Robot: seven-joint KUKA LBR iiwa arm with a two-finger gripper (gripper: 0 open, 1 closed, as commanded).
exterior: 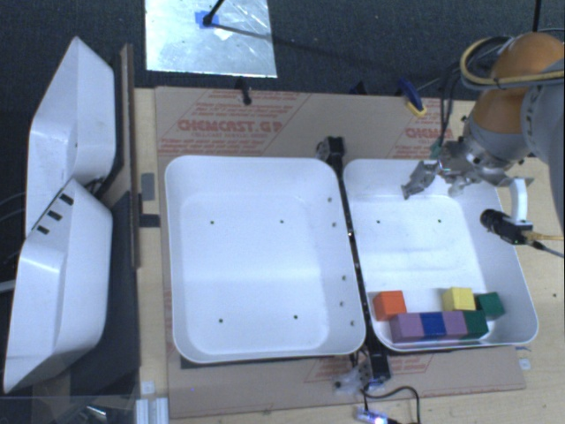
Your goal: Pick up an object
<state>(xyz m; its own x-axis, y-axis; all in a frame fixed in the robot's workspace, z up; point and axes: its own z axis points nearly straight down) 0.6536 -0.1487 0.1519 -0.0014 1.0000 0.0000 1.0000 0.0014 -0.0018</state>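
Your gripper (439,177) is hanging over the far edge of the right bin (415,237), up around 12 o'clock of that bin. The two fingers look spread apart with nothing between them, so you're going in empty.

Everything worth grabbing is at the opposite end, packed into the near corner around 5 to 6 o'clock of the bin, well apart from the gripper. There's an orange block (389,304), a yellow block (458,299), a green block (490,305), and in front of them a row touching side to side: purple block (407,327), blue block (433,325), another purple one and a darker green one.

They look like small painted wooden or plastic cubes, so I'd guess light, rigid, flat-faced, a bit slick but not fragile. Squeeze on two opposite flat sides and you're fine.

The row is jammed together against the bin wall, so there's no finger room there. The orange block looks like your best bet, since its left side is open.

The bins are smooth white plastic with rounded corners, sitting on printed cardboard (238,122).
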